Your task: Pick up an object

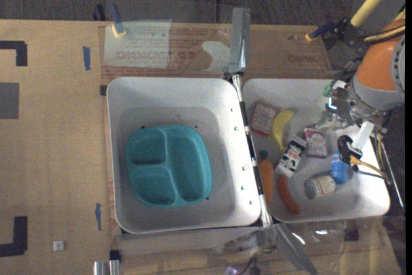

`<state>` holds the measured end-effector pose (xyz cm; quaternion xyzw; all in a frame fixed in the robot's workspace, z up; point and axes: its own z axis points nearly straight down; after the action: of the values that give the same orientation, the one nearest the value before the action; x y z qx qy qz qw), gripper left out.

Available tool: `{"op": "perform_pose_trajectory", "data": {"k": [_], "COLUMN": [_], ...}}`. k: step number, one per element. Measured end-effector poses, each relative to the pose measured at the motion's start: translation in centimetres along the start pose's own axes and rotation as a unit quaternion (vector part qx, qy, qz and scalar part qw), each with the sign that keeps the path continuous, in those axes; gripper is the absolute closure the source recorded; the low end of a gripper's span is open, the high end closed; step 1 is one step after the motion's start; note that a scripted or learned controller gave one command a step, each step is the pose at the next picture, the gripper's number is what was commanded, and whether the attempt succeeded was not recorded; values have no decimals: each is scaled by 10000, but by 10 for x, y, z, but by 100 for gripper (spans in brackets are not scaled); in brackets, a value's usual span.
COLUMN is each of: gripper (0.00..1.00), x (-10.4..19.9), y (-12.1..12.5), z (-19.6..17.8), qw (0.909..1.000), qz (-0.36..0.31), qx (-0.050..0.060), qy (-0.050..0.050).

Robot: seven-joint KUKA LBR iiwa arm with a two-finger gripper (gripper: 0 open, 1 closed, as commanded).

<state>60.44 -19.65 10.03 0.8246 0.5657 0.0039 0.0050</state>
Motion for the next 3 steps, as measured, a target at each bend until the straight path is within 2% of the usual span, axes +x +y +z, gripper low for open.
{"op": "perform_pose_trajectory", "data": {"k": [1,2,3], "gripper": [0,0,0], "x": [0,-15,24], "y": [-1,-39,57], "z": [1,5,15], "qw": [10000,9972,9993], "qz": [2,742,372], "qx": [9,-50,91], "qy": [-1,22,-21]}}
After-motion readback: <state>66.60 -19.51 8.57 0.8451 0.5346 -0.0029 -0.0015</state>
